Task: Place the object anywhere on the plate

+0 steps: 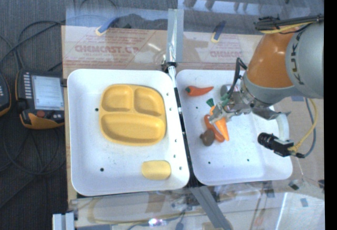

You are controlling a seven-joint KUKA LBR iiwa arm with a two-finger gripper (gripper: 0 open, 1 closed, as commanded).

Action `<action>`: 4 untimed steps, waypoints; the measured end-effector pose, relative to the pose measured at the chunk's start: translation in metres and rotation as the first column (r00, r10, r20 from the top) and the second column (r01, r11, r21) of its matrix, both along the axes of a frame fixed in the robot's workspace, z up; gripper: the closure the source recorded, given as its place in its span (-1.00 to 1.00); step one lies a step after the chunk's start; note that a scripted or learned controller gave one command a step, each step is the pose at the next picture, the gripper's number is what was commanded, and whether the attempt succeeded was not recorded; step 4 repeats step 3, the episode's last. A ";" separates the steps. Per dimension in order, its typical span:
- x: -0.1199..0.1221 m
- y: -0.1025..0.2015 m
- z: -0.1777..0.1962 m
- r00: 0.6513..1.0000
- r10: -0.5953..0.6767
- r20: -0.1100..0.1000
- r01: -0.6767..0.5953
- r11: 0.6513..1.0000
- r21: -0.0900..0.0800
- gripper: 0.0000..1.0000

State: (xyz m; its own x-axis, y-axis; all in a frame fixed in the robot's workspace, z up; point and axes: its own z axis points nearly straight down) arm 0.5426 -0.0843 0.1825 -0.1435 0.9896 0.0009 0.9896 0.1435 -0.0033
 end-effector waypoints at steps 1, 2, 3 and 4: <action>0.029 0.063 0.000 0.997 -0.083 -0.001 0.083 0.997 -0.001 1.00; 0.024 0.136 0.005 0.996 0.089 0.001 -0.089 0.996 -0.001 1.00; 0.024 0.136 0.005 0.996 0.089 0.001 -0.089 0.996 -0.001 -1.00; 0.024 0.136 0.005 0.996 0.089 0.001 -0.089 0.996 -0.001 -1.00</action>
